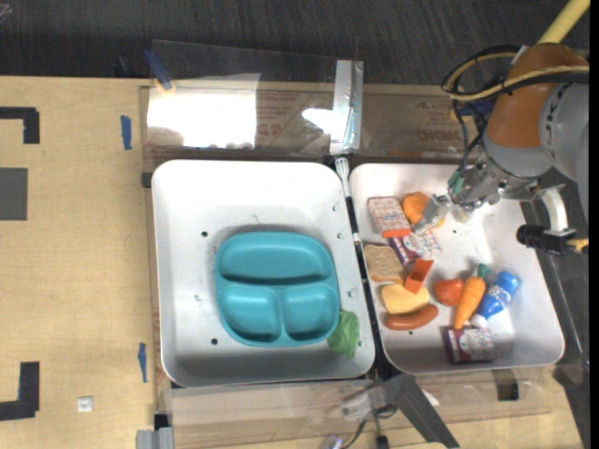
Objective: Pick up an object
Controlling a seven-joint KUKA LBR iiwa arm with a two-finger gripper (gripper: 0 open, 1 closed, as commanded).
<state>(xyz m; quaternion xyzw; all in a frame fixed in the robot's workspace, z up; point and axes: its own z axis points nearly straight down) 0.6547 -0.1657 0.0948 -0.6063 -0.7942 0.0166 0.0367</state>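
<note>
Toys (430, 279) crowd the right bin (533, 344) just below our claw (460, 197); how wide it stands we cannot tell. We should drop straight onto one item lying apart, such as the carrot (468, 299).

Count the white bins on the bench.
2. The left bin holds a teal tray; the right bin holds the toy food.

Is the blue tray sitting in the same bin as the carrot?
No, the tray lies in the left bin, while the carrot lies in the right bin.
</note>
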